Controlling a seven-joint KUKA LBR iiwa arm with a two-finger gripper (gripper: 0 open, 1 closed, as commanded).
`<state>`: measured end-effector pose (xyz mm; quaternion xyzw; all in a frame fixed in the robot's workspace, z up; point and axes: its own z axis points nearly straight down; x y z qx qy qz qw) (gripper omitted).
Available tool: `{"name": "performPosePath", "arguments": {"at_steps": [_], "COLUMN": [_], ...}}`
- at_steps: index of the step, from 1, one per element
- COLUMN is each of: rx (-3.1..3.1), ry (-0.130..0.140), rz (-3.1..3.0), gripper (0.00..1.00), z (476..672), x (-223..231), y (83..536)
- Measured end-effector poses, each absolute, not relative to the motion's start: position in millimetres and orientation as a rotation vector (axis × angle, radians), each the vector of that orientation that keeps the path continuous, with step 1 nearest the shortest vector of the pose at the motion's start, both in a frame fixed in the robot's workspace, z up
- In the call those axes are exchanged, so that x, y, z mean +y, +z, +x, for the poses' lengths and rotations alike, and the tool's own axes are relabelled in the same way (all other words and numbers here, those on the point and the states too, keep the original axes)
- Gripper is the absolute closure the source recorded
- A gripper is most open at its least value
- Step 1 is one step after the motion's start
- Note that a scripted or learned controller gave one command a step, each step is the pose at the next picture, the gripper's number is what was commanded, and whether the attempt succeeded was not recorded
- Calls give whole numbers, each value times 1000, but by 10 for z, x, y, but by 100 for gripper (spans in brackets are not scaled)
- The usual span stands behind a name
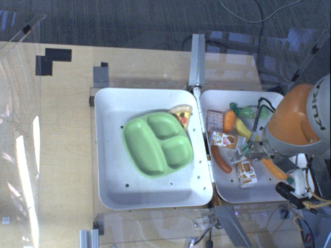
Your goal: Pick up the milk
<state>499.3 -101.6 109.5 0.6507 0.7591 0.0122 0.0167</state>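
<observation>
Your grey arm with the orange band hung over the right shallow white bin, and the two-finger gripper sat low among the toys; whether it was apart or together, you couldn't tell from here. The small white milk carton lay flat just below it, beside the brown sausage. The green divided plate rested in the left white bin.

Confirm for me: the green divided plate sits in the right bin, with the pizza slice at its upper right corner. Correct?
Not quite. The camera view shows the green divided plate in the left bin, not the right one. The pizza slice does lie at its upper right corner. The right bin holds the small food items, and the arm reaches in there.
</observation>
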Motion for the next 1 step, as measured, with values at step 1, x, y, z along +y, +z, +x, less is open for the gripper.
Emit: {"name": "performPosePath", "arguments": {"at_steps": [1], "rx": [2275], "ry": [4], "rz": [2163], "gripper": [100], "z": [5461], "x": [-358], "y": [1851]}}
